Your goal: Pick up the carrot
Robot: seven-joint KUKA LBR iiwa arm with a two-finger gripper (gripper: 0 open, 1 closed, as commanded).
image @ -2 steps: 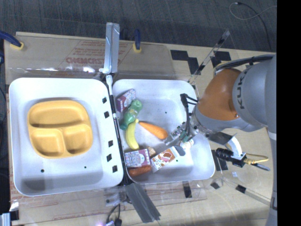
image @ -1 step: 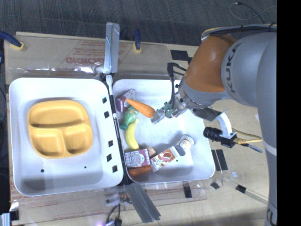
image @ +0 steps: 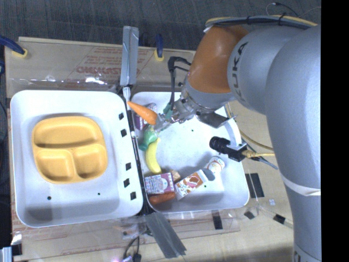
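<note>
Carrot (image: 143,112) – rigid, light, smooth plastic; grip mid-body across its width. Gripper (image: 165,119) jaws beside it – opening unclear.

Fixed overhead camera, slanted down on both bins (image: 22,146)

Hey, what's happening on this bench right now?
A grey KUKA arm reaches in from the right over the right bin. Its claw sits right beside the carrot at the bin's upper left corner. A banana, two small cartons and other play food lie nearby. A yellow divided tray rests in the left bin.
</note>
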